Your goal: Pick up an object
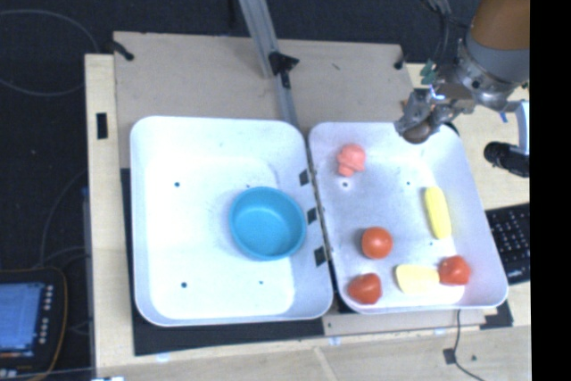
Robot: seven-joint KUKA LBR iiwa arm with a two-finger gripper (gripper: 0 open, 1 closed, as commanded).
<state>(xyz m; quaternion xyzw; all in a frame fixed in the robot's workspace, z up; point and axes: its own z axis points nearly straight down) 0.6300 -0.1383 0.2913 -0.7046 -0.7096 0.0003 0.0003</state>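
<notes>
The claw (417,126) hangs over the far right corner of the right bin (393,158), and from this angle I cannot tell how it is set or whether it grips anything. In that bin lie a pink object (351,159), a yellow banana-like piece (436,211), three red tomatoes (376,242) and a pale yellow block (417,278). The left bin (178,156) on the counter (196,67) holds a blue bowl (267,222).
</notes>
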